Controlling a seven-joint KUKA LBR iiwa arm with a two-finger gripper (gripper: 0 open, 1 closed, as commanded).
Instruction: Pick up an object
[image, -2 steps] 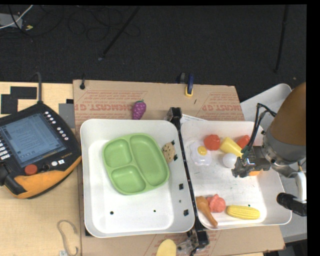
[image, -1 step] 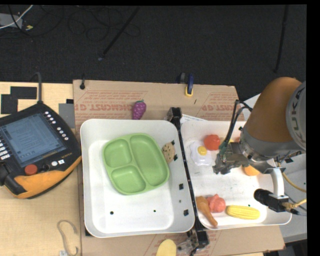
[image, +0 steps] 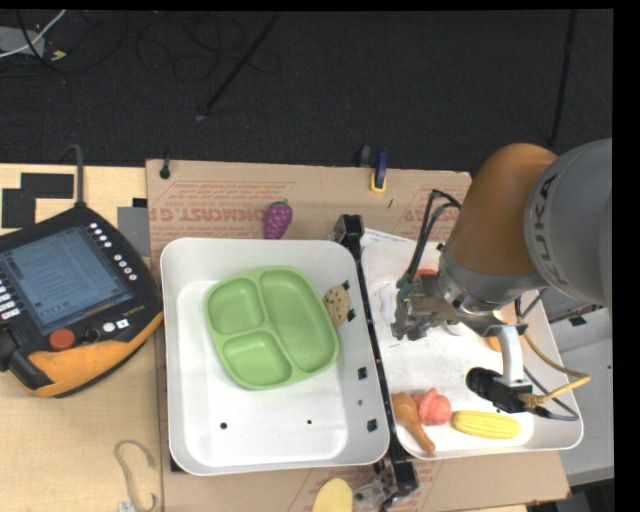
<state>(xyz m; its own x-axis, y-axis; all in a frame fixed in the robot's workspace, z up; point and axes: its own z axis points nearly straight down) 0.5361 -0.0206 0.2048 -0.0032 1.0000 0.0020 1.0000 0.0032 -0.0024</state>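
Observation:
My gripper (image: 408, 322) hangs low over the upper left part of the right bin (image: 560, 435), near its left wall. At the front of that bin lie an orange carrot-like piece (image: 412, 418), a pink lump (image: 435, 406) touching it, and a yellow corn cob (image: 487, 425). All three are well below the gripper and apart from it. A bit of orange-red (image: 428, 270) shows just behind the wrist; I cannot tell what it is. The left bin (image: 200, 420) holds a green divided plate (image: 270, 326) and a small tan spotted piece (image: 338, 301) by its right wall.
A purple grape bunch (image: 278, 218) lies on the cardboard behind the left bin. A yellow object (image: 333, 495) sits on the bench in front of the bins. A teach pendant (image: 70, 290) rests at the far left. The bulky arm (image: 530, 230) covers the right bin's back right.

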